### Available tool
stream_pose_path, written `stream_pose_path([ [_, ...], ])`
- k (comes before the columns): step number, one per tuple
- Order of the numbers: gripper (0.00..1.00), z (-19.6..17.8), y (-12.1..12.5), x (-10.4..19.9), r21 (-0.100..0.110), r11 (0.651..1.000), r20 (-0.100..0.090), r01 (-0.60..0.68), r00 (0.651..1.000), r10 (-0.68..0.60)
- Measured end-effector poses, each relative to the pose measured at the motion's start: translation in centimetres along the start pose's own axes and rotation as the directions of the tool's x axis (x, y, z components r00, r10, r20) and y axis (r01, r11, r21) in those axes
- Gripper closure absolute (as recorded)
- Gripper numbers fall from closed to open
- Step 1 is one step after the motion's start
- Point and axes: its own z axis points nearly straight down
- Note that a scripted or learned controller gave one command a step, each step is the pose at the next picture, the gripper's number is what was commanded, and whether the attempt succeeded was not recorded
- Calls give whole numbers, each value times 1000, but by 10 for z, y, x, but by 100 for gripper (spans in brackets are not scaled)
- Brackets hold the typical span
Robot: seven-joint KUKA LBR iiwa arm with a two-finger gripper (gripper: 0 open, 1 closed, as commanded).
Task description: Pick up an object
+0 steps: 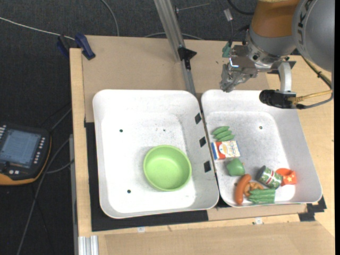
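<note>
two shallow white bins sit side by side on the bench [133, 52]. the left bin [111, 110] carries a green bowl [167, 167] toward its five o'clock corner. the right bin [281, 132] keeps its things crowded toward six o'clock: a green pea pod [222, 133], a small red and white carton [226, 150] just below it, a green pepper [235, 168], a sausage [241, 188], a dark tin [270, 177], an orange-red piece [287, 176] beside the tin, and a bundle of green beans [262, 196].

the gripper [229, 84] hangs over the right bin's rim at about eleven o'clock, well apart from every item. nothing lies between its fingers; whether they are spread or closed i cannot tell, as they are too small and dark here.

no pick looks begun. the likely trouble lies in the clutter: the tin, sausage, beans and orange-red piece touch or nearly touch, so a descent there could catch two things or knock one aside. the items near the sloped wall may also slide away, and a grasp on the round tin could slip.
</note>
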Motion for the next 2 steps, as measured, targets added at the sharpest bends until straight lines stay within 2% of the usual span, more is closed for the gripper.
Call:
stream_pose_path([
  [1, 100, 17, -13, 43, 0, 1000, 0, -1, 1000, 1],
  [2, 100, 15, -27, 86, -1, 1000, 0, -1, 1000, 1],
])
